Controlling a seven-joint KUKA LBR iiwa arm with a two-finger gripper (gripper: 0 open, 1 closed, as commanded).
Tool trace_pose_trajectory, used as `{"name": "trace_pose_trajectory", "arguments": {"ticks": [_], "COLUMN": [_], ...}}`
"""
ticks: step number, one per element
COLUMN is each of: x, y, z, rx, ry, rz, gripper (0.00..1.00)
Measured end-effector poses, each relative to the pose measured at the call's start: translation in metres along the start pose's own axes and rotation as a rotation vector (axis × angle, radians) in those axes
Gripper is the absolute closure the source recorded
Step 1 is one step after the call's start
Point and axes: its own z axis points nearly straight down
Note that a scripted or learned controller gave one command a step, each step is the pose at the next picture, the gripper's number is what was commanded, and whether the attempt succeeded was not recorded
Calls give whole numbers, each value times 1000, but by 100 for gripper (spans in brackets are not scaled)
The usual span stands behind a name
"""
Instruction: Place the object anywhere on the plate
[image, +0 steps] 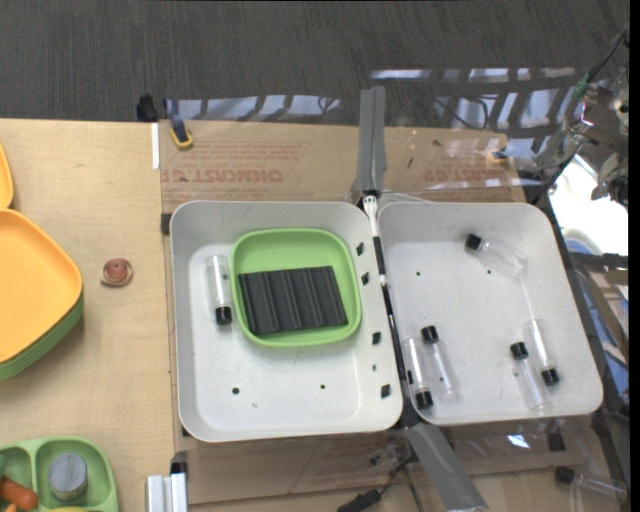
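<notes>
Plate: I found the green square plastic plate (296, 287) in the left white bin (200, 400), a black ribbed insert (291, 300) lying on it.
Objects: five clear plastic vials with black caps (436, 364) lay loose in the right white bin (480, 290); a sixth clear vial (218, 288) lay at the plate's 9 o'clock, touching its rim, off target.
Tool: I could not tell its state.
Judgement: no vial was yet on the plate.
</notes>
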Motion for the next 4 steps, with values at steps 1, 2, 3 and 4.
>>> {"name": "trace_pose_trajectory", "arguments": {"ticks": [1,2,3,4], "x": [-4,-5,-4,-4], "y": [2,2,2,2], "z": [11,11,9,-18], "rx": [0,-1,-1,-2], "ry": [0,1,2,1], "rz": [28,85,125,189], "gripper": [0,0,0,0]}}
